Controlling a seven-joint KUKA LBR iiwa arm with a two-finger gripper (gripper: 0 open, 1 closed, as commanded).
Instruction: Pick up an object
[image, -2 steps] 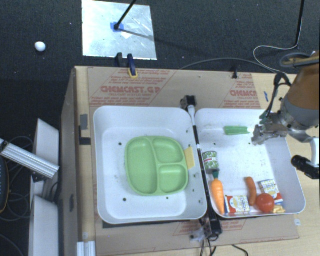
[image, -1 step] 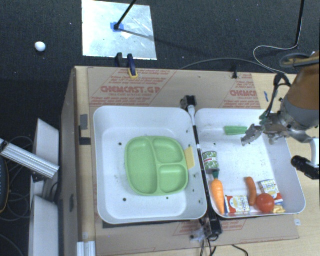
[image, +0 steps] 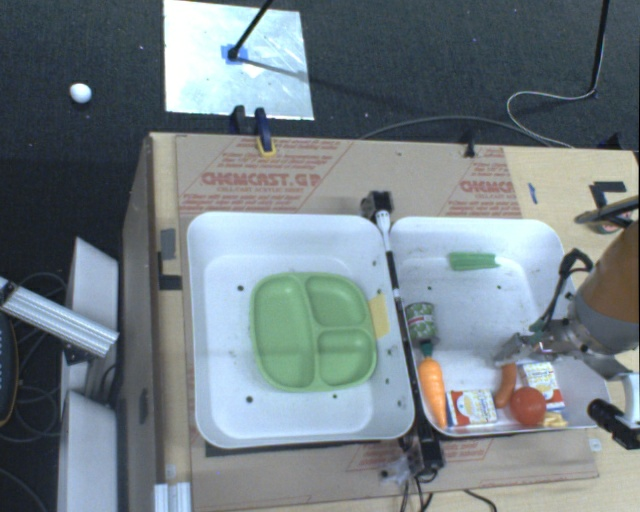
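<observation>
In the right bin (image: 520, 240), several small items lie along the near edge: an orange carrot (image: 431, 390), a red-and-white box (image: 474, 407), a brown sausage (image: 507, 380), a red tomato (image: 528, 405) and a small white carton (image: 541, 378). A green-labelled can (image: 420, 322) stands by the divider. A green stick (image: 472, 261) lies toward the far wall. My gripper (image: 522, 348) hangs low at the bin's right side, just above the sausage and the carton. Nothing visible is lifted off the bin floor.
The left bin (image: 225, 250) holds a green divided plate (image: 311, 331), with a yellow piece (image: 379, 316) at its right rim. The arm, with its orange band (image: 612, 290), comes in over the right bin's right wall. A clamp (image: 379, 207) sits at the far end of the divider.
</observation>
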